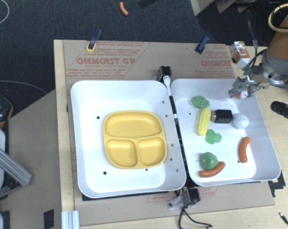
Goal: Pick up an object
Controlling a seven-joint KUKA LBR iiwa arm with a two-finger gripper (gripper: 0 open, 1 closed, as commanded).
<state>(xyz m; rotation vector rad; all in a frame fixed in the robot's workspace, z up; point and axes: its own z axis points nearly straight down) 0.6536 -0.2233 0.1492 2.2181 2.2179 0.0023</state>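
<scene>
**Approach stage, nothing picked**

Gripper poised over far right corner of right bin, near the rim. Nothing visible between its tips; how far open, cannot tell at this size. Candidates all lying in right bin: corn cob beside black block, white ball touching the block's right end, two green leafy pieces, green round fruit against a sausage, second sausage apart toward right wall. Yellow divided plate alone in left bin.

Judged still pre-grasp. Next: choose a target, likely ball or block as nearest, centre above, descend, close.
</scene>
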